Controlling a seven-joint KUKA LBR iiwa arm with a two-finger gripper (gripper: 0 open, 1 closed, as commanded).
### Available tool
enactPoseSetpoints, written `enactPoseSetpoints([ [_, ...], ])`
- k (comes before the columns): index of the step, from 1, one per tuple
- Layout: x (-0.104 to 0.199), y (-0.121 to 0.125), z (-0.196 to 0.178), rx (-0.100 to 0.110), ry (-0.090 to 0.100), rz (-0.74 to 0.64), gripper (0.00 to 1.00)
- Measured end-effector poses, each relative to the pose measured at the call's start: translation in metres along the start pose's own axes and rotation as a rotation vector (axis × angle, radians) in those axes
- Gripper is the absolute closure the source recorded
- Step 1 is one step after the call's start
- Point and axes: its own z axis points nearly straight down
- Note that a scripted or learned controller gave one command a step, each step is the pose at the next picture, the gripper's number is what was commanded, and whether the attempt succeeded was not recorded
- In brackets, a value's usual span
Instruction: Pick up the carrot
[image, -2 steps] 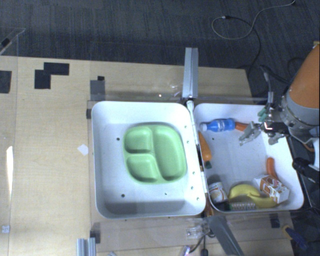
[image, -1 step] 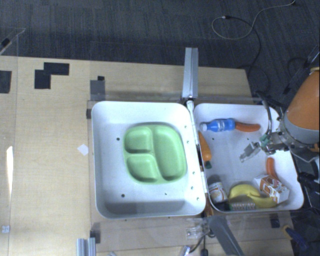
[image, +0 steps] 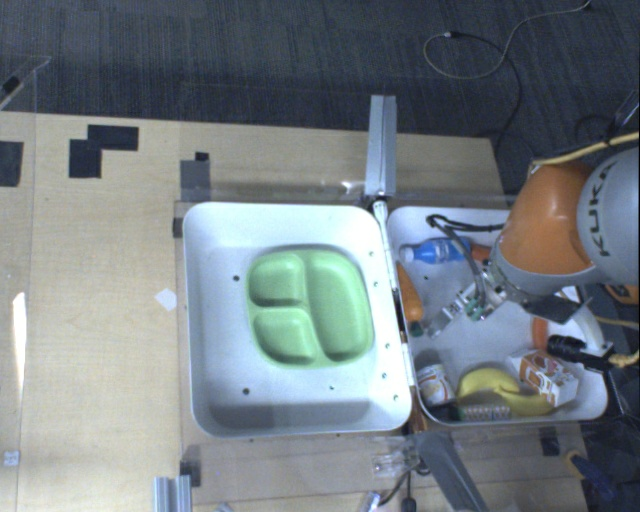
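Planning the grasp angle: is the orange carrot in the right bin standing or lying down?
Lying down. The orange carrot lies flat along the left wall of the right white bin, beside the gripper.

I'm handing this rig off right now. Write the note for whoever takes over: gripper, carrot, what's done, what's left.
Gripper: low over the right bin, near its middle; whether the fingers are open or shut cannot be told, and nothing is seen held.
Carrot: lying along the right bin's left wall, to the left of the gripper, apart from it.
Also in the right bin: water bottle at the top, banana and a small carton at the bottom.
Left bin: holds a green divided tray.
Done: arm is over the right bin.
Left: move to the carrot, grasp and lift it.
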Motion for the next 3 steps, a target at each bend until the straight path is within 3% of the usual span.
enactPoseSetpoints([
  [1, -0.027, 0.015, 0.006, -0.003, -0.002, 0.18, 0.0],
  [2, -0.027, 0.018, -0.006, -0.01, -0.004, 0.177, 1.0],
  [3, 0.002, -0.03, -0.095, 0.0, -0.001, 0.229, 1.0],
])
